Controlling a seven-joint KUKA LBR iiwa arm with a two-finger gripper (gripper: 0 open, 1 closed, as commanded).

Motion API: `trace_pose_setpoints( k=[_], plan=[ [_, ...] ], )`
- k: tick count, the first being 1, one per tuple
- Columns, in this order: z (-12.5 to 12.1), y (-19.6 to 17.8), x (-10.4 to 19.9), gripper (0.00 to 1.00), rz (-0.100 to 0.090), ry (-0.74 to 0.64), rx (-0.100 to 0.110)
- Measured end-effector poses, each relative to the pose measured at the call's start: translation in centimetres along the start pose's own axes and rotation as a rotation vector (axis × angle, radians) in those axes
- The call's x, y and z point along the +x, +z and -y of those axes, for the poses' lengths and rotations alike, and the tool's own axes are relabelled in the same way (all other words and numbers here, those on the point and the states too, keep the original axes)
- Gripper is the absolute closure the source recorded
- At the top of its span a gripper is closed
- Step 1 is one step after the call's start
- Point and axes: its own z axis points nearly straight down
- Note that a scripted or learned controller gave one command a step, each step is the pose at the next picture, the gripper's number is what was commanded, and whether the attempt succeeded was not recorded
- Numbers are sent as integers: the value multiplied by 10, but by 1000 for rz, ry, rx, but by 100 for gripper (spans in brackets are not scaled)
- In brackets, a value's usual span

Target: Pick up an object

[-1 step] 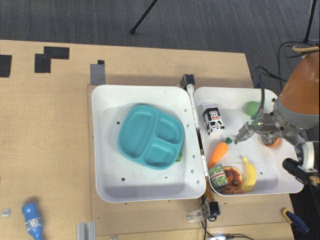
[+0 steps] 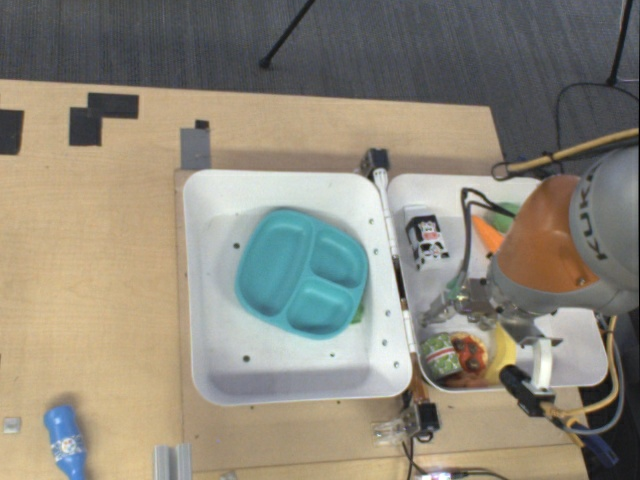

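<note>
Item: tool [image 2: 462,306], finger spread cannot be told, low in right white bin [image 2: 580,363]. Just below it, clear packet of red-green food [image 2: 452,355]; yellow piece [image 2: 503,350] alongside. Risk: crowding may deflect grasp.

Bench top [image 2: 90,268]: pale wood-look board, showing matt. Left bin [image 2: 215,298] and right bin [image 2: 580,353]: smooth white plastic, gleaming faintly. Divided plate [image 2: 300,273]: teal plastic, looking smooth, satin. Arm's orange band [image 2: 545,238]: glossy, catching light. Floor [image 2: 200,28]: grey carpet, appearing rough.
</note>
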Motion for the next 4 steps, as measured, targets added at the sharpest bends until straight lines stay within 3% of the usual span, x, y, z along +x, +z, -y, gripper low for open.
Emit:
trace_pose_setpoints(
  k=[1, 2, 3, 4],
  plan=[
    [-65, 0, 4, 0, 1, -40, -2],
    [-130, 2, 7, 0, 1, 171, 2],
    [-129, 2, 3, 0, 1, -153, 2],
    [-160, 6, -16, 0, -23, -563, 97]
  ],
)
